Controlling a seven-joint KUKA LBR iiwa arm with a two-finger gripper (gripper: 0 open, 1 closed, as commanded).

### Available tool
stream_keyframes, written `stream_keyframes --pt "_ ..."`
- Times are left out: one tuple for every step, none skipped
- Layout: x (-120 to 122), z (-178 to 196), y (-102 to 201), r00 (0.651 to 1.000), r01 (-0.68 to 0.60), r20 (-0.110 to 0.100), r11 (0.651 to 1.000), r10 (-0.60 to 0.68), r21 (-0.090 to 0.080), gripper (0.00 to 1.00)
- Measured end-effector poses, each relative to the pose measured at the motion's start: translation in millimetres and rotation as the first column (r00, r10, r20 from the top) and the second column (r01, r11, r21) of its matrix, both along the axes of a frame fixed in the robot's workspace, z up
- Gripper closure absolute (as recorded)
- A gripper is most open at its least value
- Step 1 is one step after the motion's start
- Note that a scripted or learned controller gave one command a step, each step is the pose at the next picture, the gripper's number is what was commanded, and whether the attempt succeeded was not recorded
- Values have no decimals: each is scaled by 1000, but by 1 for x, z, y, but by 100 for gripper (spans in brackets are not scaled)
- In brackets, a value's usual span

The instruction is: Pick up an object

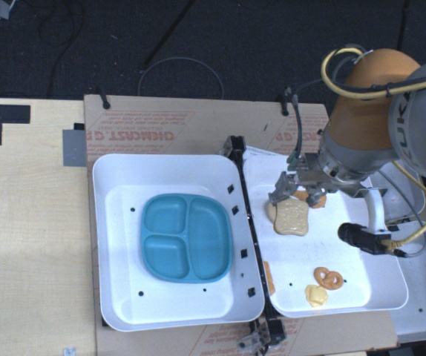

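Just below the gripper [293, 190]: a toast slice [292, 217], ungrasped.
Fingers stood slightly spread over its upper edge, gripping nothing visible; it lay flat in the right bin [391, 291]. Closing and lifting seemingly remained; pretzel [329, 278] farther below.

Two white bins [116, 170], one blue plate [185, 238], one pretzel [329, 278], one toast slice [292, 218].

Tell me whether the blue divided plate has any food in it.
Empty. The blue divided plate lies flat in the left bin and all its compartments show bare blue. The bread slice and pretzel lie in the right bin.
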State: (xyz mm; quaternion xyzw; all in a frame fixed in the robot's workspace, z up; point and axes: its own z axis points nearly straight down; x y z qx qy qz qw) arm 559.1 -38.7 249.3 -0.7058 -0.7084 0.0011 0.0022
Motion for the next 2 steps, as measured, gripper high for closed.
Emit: stream_keyframes --pt "8 4 50 1000 0 2 1000 0 0 100" --pt "14 -14 103 1000 0 -1 1000 0 0 100"
